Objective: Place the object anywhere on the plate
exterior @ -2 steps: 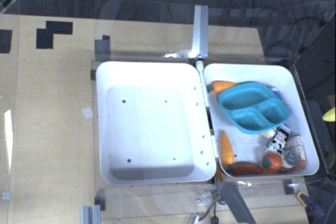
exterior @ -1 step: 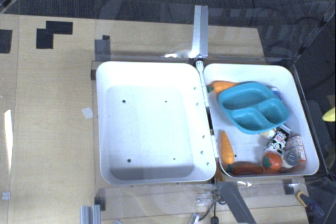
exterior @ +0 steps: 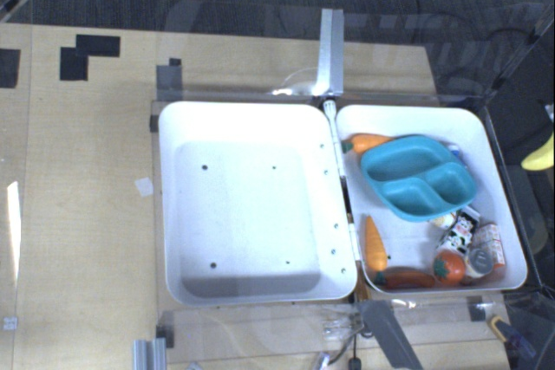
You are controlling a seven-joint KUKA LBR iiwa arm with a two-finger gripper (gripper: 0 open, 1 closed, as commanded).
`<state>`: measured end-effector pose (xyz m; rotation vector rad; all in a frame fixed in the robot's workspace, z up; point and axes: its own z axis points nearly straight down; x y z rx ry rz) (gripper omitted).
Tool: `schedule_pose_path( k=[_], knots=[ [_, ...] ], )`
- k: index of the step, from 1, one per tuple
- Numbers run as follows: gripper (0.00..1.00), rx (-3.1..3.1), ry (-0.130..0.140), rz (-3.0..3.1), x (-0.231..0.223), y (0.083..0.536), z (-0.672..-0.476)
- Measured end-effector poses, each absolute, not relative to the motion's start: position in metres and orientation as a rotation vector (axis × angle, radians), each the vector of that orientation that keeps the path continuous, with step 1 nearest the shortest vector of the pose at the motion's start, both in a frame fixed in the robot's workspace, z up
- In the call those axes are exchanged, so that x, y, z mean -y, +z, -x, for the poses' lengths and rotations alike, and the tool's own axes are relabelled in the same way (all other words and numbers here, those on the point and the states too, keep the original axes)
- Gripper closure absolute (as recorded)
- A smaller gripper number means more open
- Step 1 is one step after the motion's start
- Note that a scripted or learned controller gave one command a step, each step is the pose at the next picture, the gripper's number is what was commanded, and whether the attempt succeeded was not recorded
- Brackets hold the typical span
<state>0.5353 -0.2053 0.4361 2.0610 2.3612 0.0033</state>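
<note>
A blue plate (exterior: 418, 178) with two compartments lies tilted in the upper part of the right bin (exterior: 496, 153). One orange carrot (exterior: 368, 142) pokes out from under the plate's upper left edge. A second carrot (exterior: 375, 243) lies along the bin's left wall below the plate. At the bin's front edge rest a dark red sausage (exterior: 408, 278) and a red tomato (exterior: 449, 267). A small can (exterior: 486, 251) and a black-and-white item (exterior: 462, 227) sit just right of and above the tomato. Nothing lies on the plate.
The left bin (exterior: 251, 195) stands beside the right one, with a metal post (exterior: 331, 52) rising behind the seam between them. A yellow object (exterior: 539, 153) shows at the far right, outside the bins. Cables run across the dark floor at the top.
</note>
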Motion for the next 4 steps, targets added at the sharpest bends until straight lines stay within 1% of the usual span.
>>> schedule_pose_path(
  k=[1, 2, 3, 4],
  knots=[
    [1.00, -2.326, 0.004, -2.100, 0.206, 0.437, -0.488],
    [1.00, -2.266, 0.005, -2.165, 0.206, 0.436, -0.488],
    [1.00, -2.184, 0.005, -2.249, 0.206, 0.420, -0.490],
    [1.00, -2.266, 0.004, -2.166, 0.203, 0.436, -0.488]
  ],
)
